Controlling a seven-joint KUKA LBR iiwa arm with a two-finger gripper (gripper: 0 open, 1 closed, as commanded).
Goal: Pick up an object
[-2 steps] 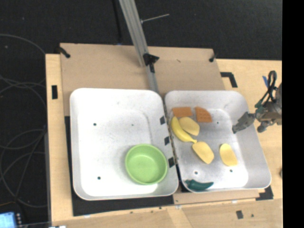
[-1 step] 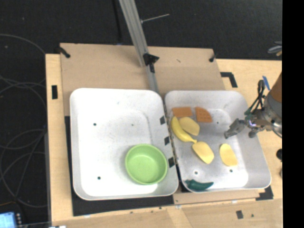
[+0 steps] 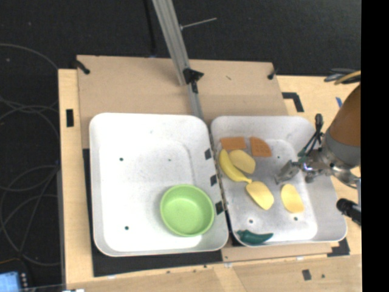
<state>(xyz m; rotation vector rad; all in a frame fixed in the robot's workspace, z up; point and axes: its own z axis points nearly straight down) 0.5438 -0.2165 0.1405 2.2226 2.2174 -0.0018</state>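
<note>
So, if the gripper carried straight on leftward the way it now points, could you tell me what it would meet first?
Probably the pale yellow piece beside the banana. The gripper points left across the right bin, with bare floor before it. Its height is unclear, so it might pass above.

this looks like a robotics lab: a plain wooden desk [image 3: 152, 90] carries two shallow white bins [image 3: 152, 145] side by side, and loose cables [image 3: 24, 120] trail over dark flooring at the left. a slanted metal pole [image 3: 173, 35] is bolted to the desk, and a grey-and-orange robot arm [image 3: 346, 132] reaches in from the right.
</note>
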